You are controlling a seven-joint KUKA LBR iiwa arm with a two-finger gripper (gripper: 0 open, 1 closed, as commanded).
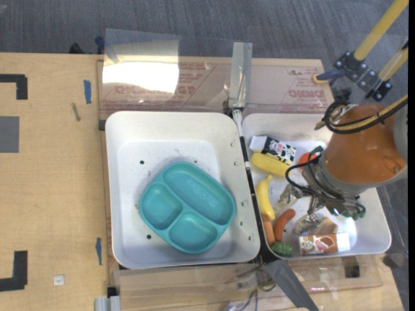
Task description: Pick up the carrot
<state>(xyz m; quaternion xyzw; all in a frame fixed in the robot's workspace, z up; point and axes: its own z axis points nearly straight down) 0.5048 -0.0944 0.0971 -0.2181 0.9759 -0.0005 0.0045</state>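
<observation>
Carrot: in right bin, near front-left corner, beside banana.
Gripper: low over bin middle, close to carrot; grip state impossible to tell.
Approach: shift toward front-left corner, straddle orange body, avoid banana.

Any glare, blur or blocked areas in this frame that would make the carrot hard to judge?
Camera view: strong glare whitens the clear panel behind the left bin; focus is soft throughout, so the labels in the right bin are unreadable; the arm's orange band hides that bin's middle; the carrot is small, crowded by neighbours.
</observation>
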